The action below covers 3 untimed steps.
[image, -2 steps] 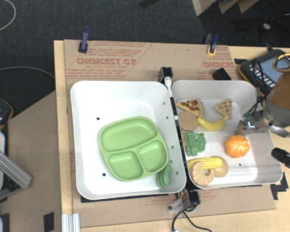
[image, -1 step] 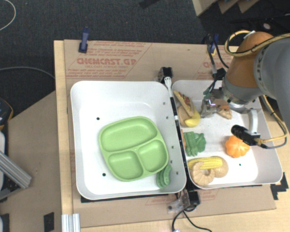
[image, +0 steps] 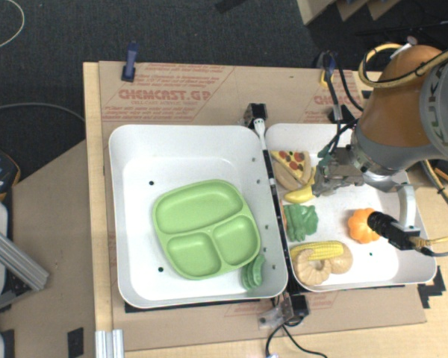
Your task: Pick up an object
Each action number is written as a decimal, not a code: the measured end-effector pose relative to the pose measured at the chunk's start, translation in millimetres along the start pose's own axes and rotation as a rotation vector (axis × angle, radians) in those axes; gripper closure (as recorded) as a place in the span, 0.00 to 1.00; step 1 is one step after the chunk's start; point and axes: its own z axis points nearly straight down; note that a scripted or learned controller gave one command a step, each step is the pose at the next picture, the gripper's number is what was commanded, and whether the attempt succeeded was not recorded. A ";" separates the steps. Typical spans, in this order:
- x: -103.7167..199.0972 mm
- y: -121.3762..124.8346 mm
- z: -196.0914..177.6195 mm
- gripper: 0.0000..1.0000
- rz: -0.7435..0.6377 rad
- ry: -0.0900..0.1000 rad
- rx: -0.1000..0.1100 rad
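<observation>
Two white bins sit side by side on a brown board (image: 172, 95). Left bin (image: 127, 200): one green divided plate (image: 205, 230) lies flat near the middle, slightly skewed. A small green piece (image: 254, 272) sits just off the plate's near-right corner, close to the wall between the bins. The plate looks too broad and flat for an easy pinch. Right bin (image: 381, 271): toy food is crowded along its left wall. A pizza slice (image: 291, 166) lies at the far end, with a yellow piece (image: 300, 195), banana-like, just beside it. Next come a green leafy lump (image: 300, 221) and a corn cob (image: 321, 250) resting on a tan ring (image: 317, 268) at the near end. An orange (image: 361, 226) sits apart, toward the bin's middle. The gripper (image: 322, 179) is low over the far-left part of this bin, just right of the slice and close to the yellow piece; contact uncertain. Cannot tell whether it is clenched or released, as dark hardware hides its working end. Nothing is visibly held. The arm (image: 403, 118) comes in from the right, wrist angled toward the crowded wall, which fits a reach for the yellow piece or the slice. Judgement: approach stage, pick not yet made. Risk: neighbours lie close, so a pinch may catch two things or shove one against the wall.
</observation>
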 end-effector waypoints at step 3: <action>73.9 -59.9 -105.9 1.00 0.007 -0.003 0.002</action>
